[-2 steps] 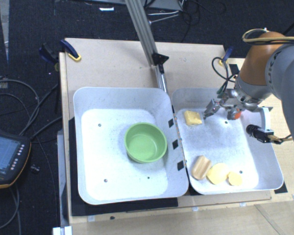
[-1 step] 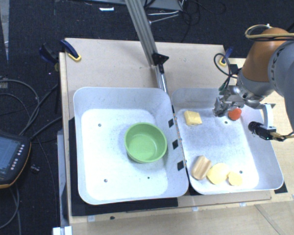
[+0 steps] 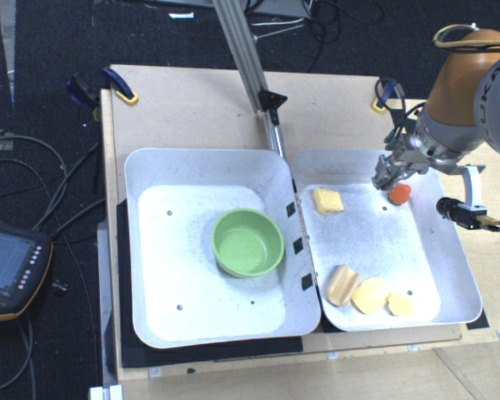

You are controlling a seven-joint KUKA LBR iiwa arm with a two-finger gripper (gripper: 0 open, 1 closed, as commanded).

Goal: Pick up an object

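Over the right bin (image 3: 450, 265), the pincer (image 3: 389, 177) hovers beside a red object (image 3: 399, 194), its grip state seemingly unreadable.

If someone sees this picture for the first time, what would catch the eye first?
Probably the green bowl, alone in the middle of the left bin. Next, the arm's orange band at the upper right, with the gripper low over a small red object near the far edge of the right bin.
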